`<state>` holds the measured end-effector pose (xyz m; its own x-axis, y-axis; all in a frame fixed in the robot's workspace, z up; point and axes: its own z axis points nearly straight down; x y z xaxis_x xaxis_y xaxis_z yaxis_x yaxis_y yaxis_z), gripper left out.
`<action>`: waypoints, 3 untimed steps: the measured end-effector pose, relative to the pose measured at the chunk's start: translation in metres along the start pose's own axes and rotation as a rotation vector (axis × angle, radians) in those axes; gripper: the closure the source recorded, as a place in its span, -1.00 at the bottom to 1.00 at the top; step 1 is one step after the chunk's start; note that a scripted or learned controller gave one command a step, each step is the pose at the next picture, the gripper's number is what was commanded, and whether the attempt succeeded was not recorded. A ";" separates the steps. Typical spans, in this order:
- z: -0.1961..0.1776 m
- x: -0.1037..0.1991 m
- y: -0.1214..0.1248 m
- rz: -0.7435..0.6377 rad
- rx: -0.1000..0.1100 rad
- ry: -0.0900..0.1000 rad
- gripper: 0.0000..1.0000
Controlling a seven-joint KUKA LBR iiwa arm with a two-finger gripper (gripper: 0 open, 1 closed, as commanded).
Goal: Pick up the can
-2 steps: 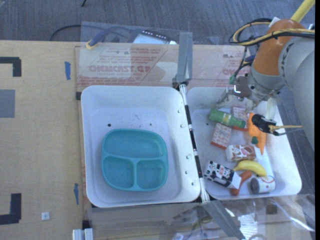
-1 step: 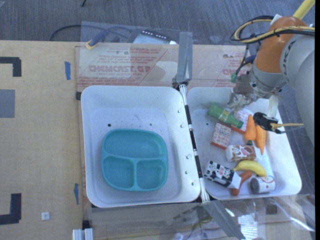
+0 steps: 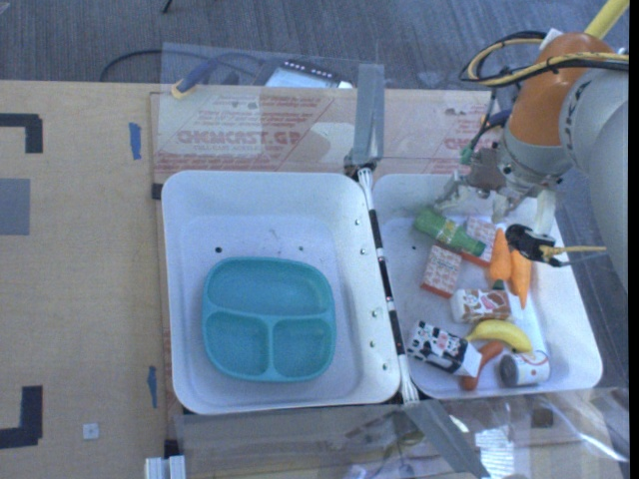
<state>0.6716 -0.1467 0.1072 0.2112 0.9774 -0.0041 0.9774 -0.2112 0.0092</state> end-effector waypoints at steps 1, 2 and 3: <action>-0.040 0.041 -0.012 0.019 0.011 0.003 -1.00; 0.015 0.023 -0.074 0.039 -0.007 0.006 -1.00; 0.009 -0.031 0.002 0.266 0.015 0.001 -1.00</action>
